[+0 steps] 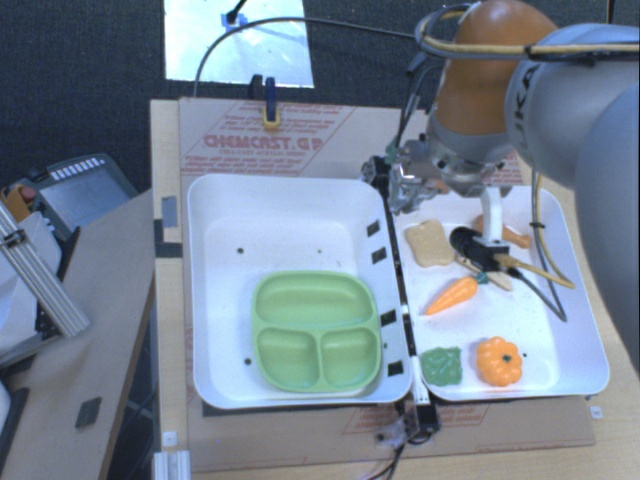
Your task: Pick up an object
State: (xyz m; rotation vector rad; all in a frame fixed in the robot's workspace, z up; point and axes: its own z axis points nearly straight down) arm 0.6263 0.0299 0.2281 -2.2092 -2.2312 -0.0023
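Closest to the lens, a small orange pumpkin (498,361) and a green leafy piece (441,365) sit at the near end of the right bin (585,363), with a carrot (452,294) and a slice of toast (432,243) behind them. The left bin (215,218) holds a green divided plate (315,330). The claw (400,183) hangs over the far end of the wall between the 2 bins, near the toast; I cannot tell whether it is apart or together, and I see nothing held in it. The pick looks not yet done: descending, gripping and lifting remain. Both bins rest on a printed sheet (300,138) over the surface, dark floor (80,58) beyond, a grey screen device (75,193) at left
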